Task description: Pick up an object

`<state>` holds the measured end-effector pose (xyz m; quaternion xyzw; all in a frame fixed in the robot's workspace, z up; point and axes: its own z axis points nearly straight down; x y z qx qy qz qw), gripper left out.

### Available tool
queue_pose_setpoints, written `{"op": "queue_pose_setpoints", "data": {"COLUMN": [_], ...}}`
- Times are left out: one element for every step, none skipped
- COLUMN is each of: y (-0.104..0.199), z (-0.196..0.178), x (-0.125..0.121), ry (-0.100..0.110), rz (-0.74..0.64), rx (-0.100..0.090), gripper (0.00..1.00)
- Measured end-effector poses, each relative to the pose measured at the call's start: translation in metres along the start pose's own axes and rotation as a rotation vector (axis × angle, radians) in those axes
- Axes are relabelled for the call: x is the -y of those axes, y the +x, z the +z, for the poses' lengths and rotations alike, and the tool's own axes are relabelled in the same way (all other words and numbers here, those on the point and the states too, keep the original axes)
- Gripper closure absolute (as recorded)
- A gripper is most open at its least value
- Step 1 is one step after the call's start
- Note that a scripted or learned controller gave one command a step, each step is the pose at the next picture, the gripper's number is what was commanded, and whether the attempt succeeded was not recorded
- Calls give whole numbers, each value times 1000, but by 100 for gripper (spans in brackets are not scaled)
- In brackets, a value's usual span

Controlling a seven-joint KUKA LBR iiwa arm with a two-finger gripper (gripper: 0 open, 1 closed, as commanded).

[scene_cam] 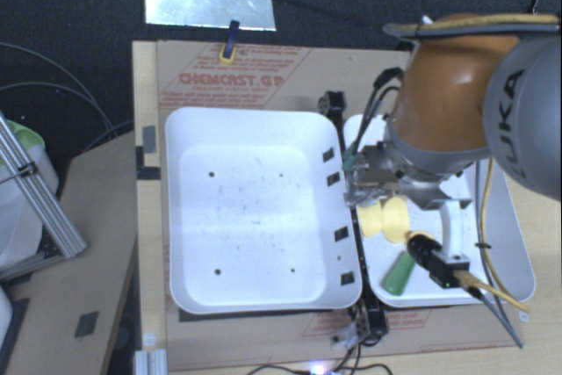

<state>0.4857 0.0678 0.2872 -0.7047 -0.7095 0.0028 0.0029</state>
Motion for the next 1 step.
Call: {"op": "queue_pose_setpoints", "data": {"y": [-8], "z": [-112], "x": [-5], "ry": [-23], "rz": [3], "rx": [-2], "gripper": [100]}}
